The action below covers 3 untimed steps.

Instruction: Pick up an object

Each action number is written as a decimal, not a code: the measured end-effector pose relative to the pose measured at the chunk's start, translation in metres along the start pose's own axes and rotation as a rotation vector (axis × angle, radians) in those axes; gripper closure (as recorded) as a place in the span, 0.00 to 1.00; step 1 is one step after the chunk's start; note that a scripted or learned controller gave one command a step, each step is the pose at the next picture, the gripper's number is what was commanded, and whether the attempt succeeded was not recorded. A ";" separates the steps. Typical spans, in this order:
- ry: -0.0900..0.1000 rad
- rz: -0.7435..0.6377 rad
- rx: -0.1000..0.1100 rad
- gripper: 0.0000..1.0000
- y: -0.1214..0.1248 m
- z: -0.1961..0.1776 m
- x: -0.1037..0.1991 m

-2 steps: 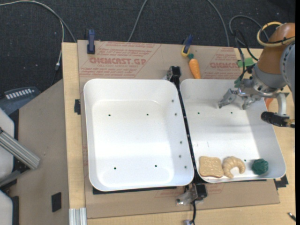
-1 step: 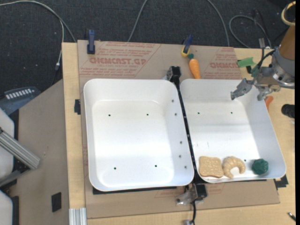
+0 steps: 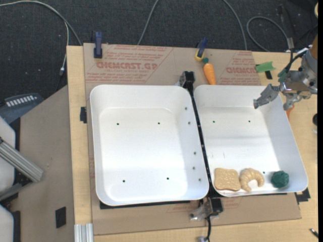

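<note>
1. My gripper hangs over the upper right corner of the right bin — fingers spread apart, nothing between them.
2. Three things lie along that bin's near edge: a tan toast slice, a croissant touching it, and a dark green ball just beside.
3. An orange carrot lies on the cardboard beyond the bins — well apart from me.
4. The left bin sits alongside.

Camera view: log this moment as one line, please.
pincer over right bin's far right corner, holding nothing | toast, croissant, green ball along near edge | carrot outside bins
</note>
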<state>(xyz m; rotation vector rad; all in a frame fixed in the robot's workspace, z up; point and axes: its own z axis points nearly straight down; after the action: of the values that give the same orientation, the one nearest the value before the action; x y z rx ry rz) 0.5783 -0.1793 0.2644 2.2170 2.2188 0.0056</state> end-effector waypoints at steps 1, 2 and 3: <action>0.002 -0.001 0.006 0.00 -0.029 0.007 0.038; 0.000 0.006 0.008 0.00 -0.036 0.036 -0.026; 0.004 -0.001 0.015 0.00 -0.044 0.143 0.008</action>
<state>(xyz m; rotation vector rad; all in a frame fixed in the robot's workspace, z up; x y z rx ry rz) 0.5347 -0.1714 0.1216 2.2255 2.2290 -0.0062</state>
